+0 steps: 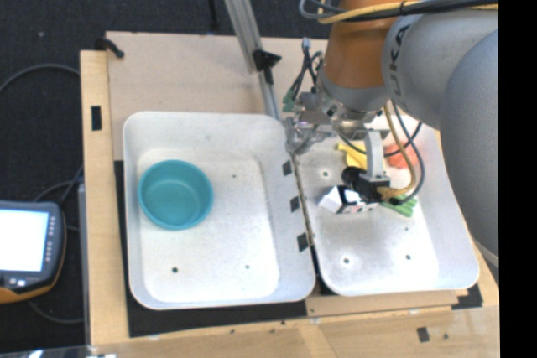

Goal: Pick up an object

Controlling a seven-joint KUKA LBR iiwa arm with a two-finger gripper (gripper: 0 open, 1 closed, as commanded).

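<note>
Hanging over right bin (pixel 377 257) upper half, jaws' state: cannot tell. Teal bowl (pixel 174 194) near left bin (pixel 243 241) left rim, open floor beside.

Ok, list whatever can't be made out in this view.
- Far part of the right bin: covered by the arm.
- The yellow item and the green item: partly behind wrist parts and cables, kind unclear.
- The white-and-black item: too small to identify.
</note>
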